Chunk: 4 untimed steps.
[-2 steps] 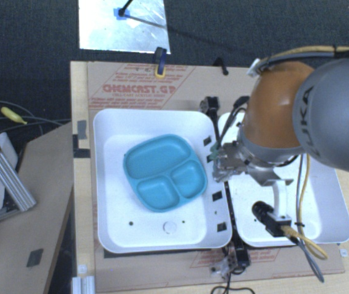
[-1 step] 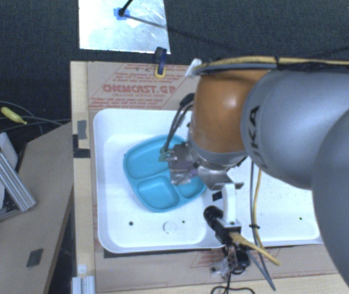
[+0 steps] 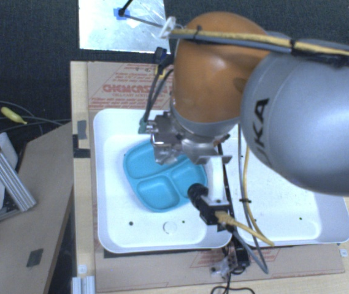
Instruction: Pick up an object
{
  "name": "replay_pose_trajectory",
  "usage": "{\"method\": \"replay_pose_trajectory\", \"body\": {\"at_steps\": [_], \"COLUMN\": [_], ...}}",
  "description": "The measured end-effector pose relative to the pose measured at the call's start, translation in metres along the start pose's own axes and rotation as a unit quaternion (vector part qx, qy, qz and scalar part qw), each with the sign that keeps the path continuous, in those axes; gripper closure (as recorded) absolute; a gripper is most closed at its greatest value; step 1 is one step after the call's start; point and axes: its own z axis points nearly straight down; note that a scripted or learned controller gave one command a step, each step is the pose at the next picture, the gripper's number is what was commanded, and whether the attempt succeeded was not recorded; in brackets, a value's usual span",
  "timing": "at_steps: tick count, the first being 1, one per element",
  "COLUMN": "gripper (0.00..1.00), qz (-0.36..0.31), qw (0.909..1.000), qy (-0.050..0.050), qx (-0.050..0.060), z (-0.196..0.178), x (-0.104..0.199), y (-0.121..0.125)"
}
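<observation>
- One object lies within my reach: a blue divided tray (image 3: 159,185), resting flat on the floor of the left bin (image 3: 110,164), toward its middle, with three compartments facing up.
- At centre, my gripper (image 3: 164,153) hangs low over the tray's upper edge, seemingly at or near its rim; my wrist blocks the view, so I cannot tell how it is set, nor whether anything is caught.
- Step in hand, as I judge it: the descent or closing phase of the pick, with the tray not yet lifted.
- Next move, as I judge it: secure the thin rim, then rise straight.
- To the right, the right bin (image 3: 327,228) sits beneath my arm.
</observation>
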Motion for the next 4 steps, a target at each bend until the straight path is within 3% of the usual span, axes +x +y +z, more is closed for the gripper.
{"method": "replay_pose_trajectory", "body": {"at_steps": [1, 2, 3, 4], "gripper": [1.0, 1.0, 1.0, 1.0], "qz": [0.005, 0.006, 0.005, 0.006], "qw": [0.9999, 0.9999, 1.0, 1.0], "qy": [-0.004, -0.004, -0.003, -0.002], "qx": [0.008, 0.008, 0.002, -0.007], "z": [0.122, 0.178, 0.217, 0.051], "x": [0.01, -0.004, -0.008, -0.048], "y": [0.013, -0.004, 0.093, 0.156]}}
